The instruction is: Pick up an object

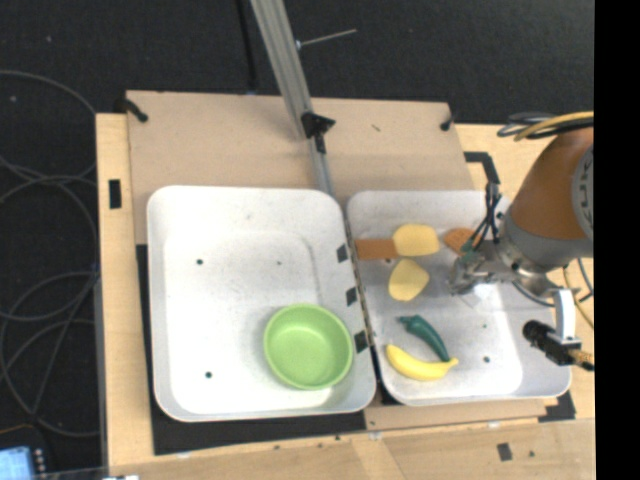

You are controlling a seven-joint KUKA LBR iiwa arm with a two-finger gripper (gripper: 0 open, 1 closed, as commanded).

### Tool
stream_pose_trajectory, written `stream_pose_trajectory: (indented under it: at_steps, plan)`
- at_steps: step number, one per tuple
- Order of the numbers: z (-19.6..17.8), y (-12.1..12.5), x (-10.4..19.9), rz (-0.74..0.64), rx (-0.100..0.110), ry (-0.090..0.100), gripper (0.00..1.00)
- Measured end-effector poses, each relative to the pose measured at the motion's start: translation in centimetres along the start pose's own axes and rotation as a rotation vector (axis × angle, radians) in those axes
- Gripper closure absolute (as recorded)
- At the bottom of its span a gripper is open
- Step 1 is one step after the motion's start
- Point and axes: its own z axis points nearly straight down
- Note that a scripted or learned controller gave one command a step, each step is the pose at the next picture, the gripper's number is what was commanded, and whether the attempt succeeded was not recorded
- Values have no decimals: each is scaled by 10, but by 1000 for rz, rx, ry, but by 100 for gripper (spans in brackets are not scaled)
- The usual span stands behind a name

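Observation:
The right bin [500, 368] holds several small items. A yellow lump [415, 239] lies beside a brown flat block [372, 249], with a second yellow lump [407, 280] just below them. A dark green pepper-like piece [425, 335] and a yellow banana [420, 364] lie nearer the front. My gripper [468, 271] hangs low over the right bin's middle, just right of the yellow lumps. A small orange piece [458, 238] sits right by it, partly hidden by the wrist. Nothing visible is lifted off the bin floor.
A green bowl [308, 345] stands at the front right of the left bin [200, 228]. A slanted metal pole [285, 58] rises behind the divider between the bins. The arm's orange band [550, 193] overhangs the right bin's right side.

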Motion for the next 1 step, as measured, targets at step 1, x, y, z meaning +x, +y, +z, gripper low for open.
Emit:
stream_pose_trajectory:
  at_steps: [1]
  plan:
    - [-60,0,2,-9,20,9,100]
